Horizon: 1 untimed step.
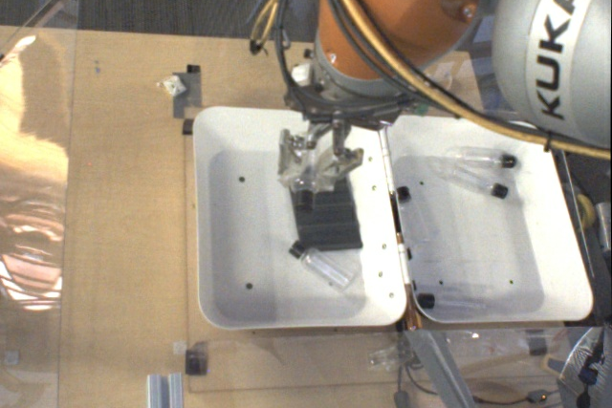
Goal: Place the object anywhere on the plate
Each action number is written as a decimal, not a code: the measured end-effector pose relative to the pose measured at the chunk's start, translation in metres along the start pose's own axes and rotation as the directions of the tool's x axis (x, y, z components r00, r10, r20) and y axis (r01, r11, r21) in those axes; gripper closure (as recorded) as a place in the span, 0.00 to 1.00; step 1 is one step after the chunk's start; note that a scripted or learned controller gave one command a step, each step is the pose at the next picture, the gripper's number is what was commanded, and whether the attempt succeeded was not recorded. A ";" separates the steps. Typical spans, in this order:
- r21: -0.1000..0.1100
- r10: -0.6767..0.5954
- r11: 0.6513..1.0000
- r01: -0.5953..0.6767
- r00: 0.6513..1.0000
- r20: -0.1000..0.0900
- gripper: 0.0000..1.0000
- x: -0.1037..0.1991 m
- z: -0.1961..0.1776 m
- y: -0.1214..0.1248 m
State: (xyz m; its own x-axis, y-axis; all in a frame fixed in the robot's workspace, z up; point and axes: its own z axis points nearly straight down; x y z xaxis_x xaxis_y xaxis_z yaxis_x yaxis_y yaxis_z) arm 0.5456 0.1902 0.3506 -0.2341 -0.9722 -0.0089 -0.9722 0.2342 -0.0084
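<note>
Hand [316, 169] over dark plate [328, 223], fingers blurred, clear tube [325, 267] alongside

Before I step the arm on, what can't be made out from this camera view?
- Claw state: its translucent fingers blur against the white left bin.
- Top end of the dark ridged plate: covered by the claw.
- Clear tube contents: too small, see-through.
- Clear tube in the right bin: faint, outline unclear.

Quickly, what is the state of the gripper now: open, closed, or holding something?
Gripper: over the black plate in the left bin; whether it is open, closed or holding something cannot be told.
</note>
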 end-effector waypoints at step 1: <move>0.001 0.679 0.734 -0.679 0.734 0.000 1.00 -0.030 -0.033 -0.020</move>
